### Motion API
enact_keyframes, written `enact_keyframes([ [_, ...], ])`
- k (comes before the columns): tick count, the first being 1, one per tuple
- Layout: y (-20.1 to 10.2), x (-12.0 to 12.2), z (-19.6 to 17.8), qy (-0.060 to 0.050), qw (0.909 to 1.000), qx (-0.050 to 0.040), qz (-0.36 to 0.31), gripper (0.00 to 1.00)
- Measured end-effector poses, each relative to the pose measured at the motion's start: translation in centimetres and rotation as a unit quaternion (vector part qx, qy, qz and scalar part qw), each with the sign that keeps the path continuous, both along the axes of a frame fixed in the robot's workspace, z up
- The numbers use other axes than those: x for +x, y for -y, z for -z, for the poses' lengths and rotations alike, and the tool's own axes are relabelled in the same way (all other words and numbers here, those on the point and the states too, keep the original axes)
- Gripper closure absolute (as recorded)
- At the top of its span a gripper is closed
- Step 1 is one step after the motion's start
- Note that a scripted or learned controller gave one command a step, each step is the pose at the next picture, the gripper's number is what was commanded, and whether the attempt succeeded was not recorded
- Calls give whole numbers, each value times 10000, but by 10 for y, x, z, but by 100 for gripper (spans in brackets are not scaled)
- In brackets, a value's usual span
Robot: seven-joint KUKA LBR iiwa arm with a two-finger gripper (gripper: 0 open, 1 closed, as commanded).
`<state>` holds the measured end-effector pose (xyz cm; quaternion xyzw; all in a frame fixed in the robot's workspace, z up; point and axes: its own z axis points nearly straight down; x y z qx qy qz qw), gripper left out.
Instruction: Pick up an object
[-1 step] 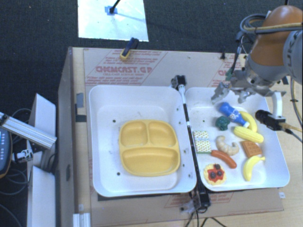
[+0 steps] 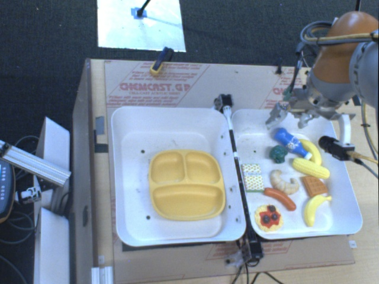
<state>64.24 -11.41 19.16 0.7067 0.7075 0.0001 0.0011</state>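
Observation:
My gripper (image 2: pixel 289 117) hangs over the far end of the right bin (image 2: pixel 354 218), its two fingers spread apart and nothing between them. Just in front of it lies a blue bottle-like toy (image 2: pixel 289 139). A green broccoli (image 2: pixel 278 154) sits beside that toy. Further along the bin lie a yellow banana (image 2: pixel 312 149), a yellow corn cob (image 2: pixel 311 169), a brown waffle (image 2: pixel 314 186), a second banana (image 2: pixel 315 209), a pale shrimp-like piece (image 2: pixel 285 183), a red sausage (image 2: pixel 279 198), a small fruit tart (image 2: pixel 269 216) and a checkered cracker (image 2: pixel 252 177).
The left bin (image 2: pixel 127 158) holds a yellow divided plate (image 2: pixel 186 184). A black divider bar (image 2: pixel 234 152) runs between the two bins. The grey arm with its orange band (image 2: pixel 349 34) comes in from the upper right.

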Motion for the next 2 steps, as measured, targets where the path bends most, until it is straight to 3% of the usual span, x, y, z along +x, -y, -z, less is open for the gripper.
enact_keyframes([
  [1, 37, 0, 85, 36, 10000, -12, -6, 0],
  [2, 5, -66, 107, 3, 10000, 1, 4, 0],
])
